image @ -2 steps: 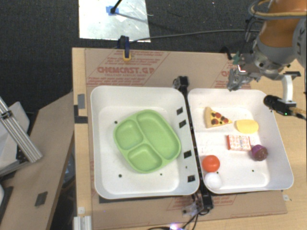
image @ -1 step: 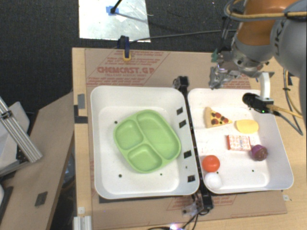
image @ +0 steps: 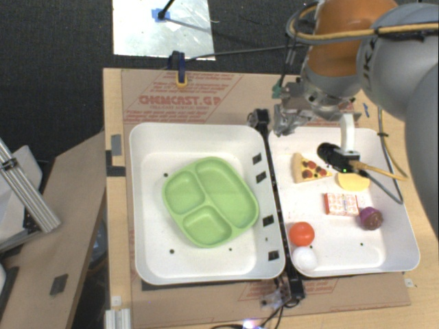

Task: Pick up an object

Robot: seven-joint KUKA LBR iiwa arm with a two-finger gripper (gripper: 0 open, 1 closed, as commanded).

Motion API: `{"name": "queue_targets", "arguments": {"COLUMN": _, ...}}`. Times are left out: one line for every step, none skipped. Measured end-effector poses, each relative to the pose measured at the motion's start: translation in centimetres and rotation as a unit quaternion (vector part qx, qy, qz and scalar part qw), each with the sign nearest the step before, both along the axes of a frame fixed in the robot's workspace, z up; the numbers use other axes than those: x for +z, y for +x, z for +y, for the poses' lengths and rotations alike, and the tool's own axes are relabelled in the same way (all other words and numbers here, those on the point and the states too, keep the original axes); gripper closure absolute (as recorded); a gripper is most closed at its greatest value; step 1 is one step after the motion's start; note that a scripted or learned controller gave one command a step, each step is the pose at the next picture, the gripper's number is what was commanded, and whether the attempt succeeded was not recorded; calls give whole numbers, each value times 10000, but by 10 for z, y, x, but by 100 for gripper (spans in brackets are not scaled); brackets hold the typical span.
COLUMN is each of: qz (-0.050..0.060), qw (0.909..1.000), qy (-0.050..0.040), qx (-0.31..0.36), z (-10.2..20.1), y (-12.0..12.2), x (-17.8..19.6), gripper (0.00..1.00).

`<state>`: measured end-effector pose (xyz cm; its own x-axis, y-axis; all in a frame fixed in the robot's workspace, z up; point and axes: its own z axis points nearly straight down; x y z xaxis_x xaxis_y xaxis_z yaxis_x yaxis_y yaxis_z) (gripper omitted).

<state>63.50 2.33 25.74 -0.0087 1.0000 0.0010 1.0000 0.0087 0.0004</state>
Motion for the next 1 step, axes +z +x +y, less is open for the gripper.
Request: {"name": "queue_targets", "arguments": {"qz": 1, "qw": 10000, "qy": -1, "qx": -5, "z": 49, "y": -5, "x": -19, "gripper": 100}}
